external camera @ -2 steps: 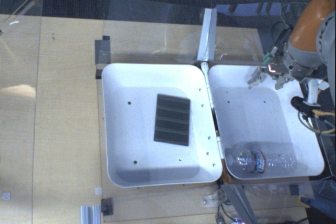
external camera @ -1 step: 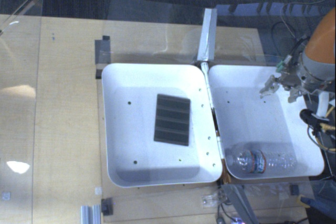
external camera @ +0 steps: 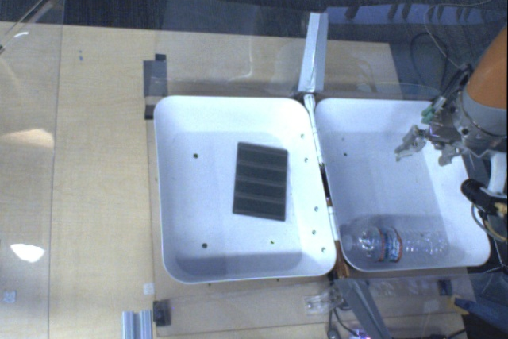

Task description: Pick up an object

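Note:
A dark ribbed rectangular pad [external camera: 260, 180] lies flat in the middle of the left bin [external camera: 182, 131]. A clear plastic bottle [external camera: 393, 244] with a blue label lies on its side along the front wall of the right bin [external camera: 357, 119]. My gripper [external camera: 429, 148] hangs over the right side of the right bin, above and behind the bottle and well apart from it. Its fingers [external camera: 410, 142] are spread open with nothing between them.
A metal divider post [external camera: 313, 55] rises behind the gap between the two bins. Clear panels stand on the wooden bench [external camera: 79, 171] at the left and back. Cables [external camera: 484, 206] hang by the right bin's right rim.

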Robot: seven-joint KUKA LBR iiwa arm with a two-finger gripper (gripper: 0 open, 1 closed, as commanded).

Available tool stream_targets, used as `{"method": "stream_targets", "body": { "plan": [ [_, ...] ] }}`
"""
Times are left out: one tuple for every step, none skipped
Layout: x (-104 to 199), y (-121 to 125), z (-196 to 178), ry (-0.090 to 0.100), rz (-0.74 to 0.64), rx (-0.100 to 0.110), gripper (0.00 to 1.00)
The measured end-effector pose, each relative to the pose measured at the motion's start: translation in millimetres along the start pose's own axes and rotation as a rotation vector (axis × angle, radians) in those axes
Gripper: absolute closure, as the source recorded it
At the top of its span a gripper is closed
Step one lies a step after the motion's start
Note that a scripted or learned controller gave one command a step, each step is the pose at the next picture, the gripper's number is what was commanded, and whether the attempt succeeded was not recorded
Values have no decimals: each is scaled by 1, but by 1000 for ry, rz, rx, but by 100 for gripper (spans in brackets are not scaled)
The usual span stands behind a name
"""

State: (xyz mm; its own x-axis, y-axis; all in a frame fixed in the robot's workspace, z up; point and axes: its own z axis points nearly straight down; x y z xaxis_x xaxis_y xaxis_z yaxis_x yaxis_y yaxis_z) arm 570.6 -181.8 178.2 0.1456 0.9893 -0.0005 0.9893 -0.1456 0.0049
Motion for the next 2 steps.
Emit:
{"method": "stream_targets", "body": {
  "plan": [
    [50,-70,88,1,-126,-8,0],
    [77,29,90,2,-128,-6,0]
  ]
}}
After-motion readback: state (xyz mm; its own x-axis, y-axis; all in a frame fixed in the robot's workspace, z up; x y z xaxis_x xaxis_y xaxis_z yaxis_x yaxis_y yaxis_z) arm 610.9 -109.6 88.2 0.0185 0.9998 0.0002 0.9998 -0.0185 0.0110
